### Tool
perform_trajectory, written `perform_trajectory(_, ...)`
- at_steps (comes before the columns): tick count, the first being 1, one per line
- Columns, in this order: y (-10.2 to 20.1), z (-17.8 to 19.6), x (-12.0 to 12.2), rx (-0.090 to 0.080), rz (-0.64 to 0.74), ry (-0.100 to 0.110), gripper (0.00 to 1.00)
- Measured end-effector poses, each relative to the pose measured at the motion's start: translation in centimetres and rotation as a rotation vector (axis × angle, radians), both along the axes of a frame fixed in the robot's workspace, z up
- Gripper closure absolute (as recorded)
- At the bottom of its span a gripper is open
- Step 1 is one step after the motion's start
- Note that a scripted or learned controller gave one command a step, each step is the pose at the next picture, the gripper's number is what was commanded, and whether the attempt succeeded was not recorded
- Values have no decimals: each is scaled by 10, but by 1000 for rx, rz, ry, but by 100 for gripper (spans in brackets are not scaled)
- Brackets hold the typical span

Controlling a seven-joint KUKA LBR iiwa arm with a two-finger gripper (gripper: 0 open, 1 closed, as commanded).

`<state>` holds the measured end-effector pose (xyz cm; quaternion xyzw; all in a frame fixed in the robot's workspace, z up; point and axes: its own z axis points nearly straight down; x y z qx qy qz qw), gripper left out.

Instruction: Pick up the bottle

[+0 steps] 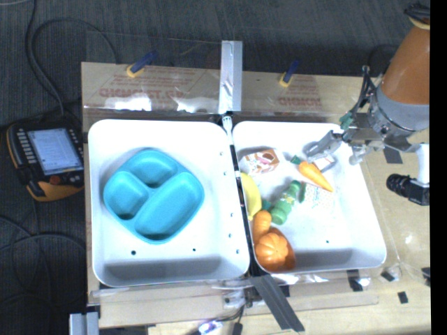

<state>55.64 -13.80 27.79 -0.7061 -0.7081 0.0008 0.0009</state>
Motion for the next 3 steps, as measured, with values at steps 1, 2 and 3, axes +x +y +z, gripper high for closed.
perform_trajectory(1, 44, -176, -9, 1, -43, 2, 0)
perform_trajectory(2, 43, -168, -10, -1, -43, 3, 100)
perform_trajectory(3, 60, -95, 21, -1, 248, 0, 100)
